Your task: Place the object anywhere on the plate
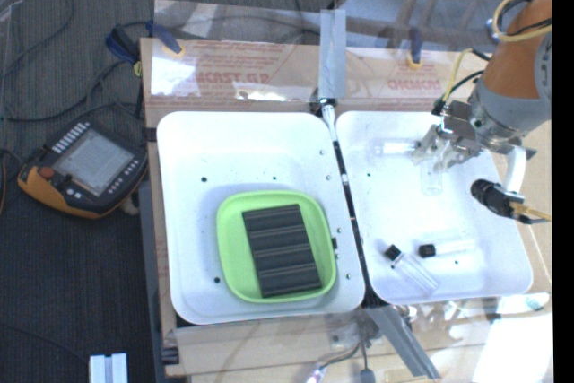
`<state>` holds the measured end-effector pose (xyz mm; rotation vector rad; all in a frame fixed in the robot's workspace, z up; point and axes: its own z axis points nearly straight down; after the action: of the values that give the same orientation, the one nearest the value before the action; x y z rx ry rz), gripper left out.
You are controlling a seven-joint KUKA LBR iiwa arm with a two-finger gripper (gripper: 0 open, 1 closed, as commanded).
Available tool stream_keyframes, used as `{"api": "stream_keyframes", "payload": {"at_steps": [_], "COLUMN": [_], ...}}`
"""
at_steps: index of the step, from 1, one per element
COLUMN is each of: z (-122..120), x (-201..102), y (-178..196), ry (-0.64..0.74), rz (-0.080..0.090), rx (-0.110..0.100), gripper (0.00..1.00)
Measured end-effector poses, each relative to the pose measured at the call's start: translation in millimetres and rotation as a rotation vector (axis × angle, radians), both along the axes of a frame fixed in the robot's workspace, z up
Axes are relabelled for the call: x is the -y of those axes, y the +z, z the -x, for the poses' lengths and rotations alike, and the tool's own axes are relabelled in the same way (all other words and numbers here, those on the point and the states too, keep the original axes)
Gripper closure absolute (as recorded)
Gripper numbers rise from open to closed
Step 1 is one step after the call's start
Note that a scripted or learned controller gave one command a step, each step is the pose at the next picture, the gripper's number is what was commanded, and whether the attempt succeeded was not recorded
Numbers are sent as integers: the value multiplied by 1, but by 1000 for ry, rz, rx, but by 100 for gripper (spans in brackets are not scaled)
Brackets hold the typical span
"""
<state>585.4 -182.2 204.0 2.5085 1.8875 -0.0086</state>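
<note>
Only readable-ish stuff: red print on the cardboard sheet (pixel 269 76) behind the bins, under clear plastic. Upside down and blurry, so letters can't be made out for sure. Same red print again on the right part (pixel 404 83). Handheld screen (pixel 90 164) on the floor too blurry to read.

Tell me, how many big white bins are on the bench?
2. The left bin holds a green plate with a dark ridged block on it. The right bin sits beside it, with the gripper over its far end.
</note>
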Motion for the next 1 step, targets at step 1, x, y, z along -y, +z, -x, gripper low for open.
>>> {"api": "stream_keyframes", "payload": {"at_steps": [1], "z": [0], "x": [0], "y": [0], "ry": [0], "rz": [0], "rx": [0], "gripper": [0]}}
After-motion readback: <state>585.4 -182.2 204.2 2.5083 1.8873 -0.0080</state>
